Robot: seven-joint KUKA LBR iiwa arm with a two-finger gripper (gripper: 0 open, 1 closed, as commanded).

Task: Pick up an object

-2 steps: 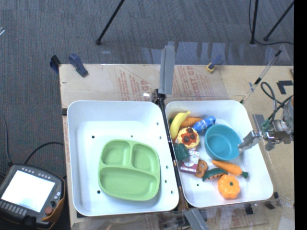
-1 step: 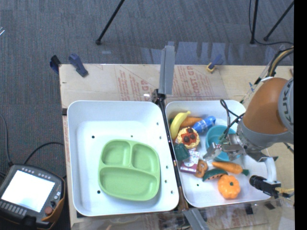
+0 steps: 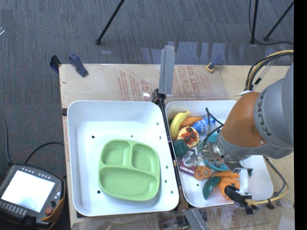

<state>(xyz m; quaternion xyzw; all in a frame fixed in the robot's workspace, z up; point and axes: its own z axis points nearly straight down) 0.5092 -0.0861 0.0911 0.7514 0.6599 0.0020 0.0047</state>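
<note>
Green plastic, a three-compartment divided tray (image 3: 129, 170) lies in the left shallow white bin (image 3: 81, 128). At three o'clock from it, the right white bin (image 3: 261, 186) holds a heap of toy food: a yellow banana (image 3: 178, 122) at the pile's eleven o'clock, an orange carrot-like piece (image 3: 227, 180) at five o'clock. The grey two-finger gripper (image 3: 204, 155) reaches down into the pile's middle; whether it grips anything I cannot tell.

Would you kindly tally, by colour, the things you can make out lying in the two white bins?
Green: 1, the divided tray in the left bin.
Yellow: 1, the banana in the right bin.
Orange: 2, one piece beside the banana, one near the front.
Teal: 2, one by the divider, one near the front.
Total: 6; others lie under the arm, too cluttered to count.
</note>
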